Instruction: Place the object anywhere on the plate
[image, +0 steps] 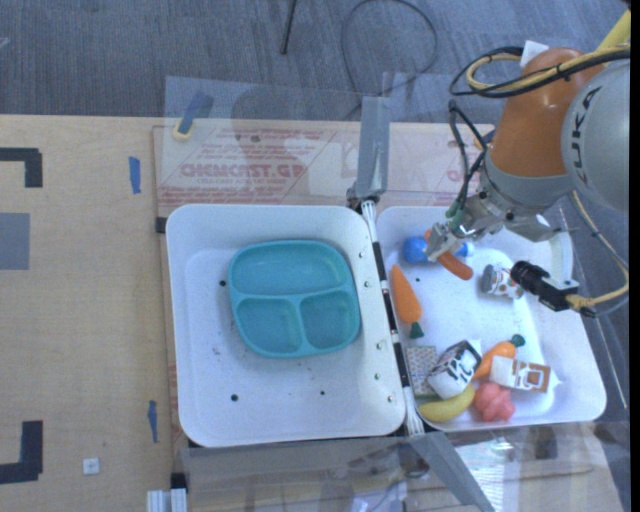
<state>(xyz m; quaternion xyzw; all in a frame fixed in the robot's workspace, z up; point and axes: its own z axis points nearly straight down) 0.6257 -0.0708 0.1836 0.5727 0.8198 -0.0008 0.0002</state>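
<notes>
Hovering low over the right bin's (585, 395) far-left corner, the claw (449, 240) sits between a blue ball (414, 248) and a small orange piece (456, 266). We cannot tell its state or hold. The teal plate (295, 298) lies well left, across the divider.
</notes>
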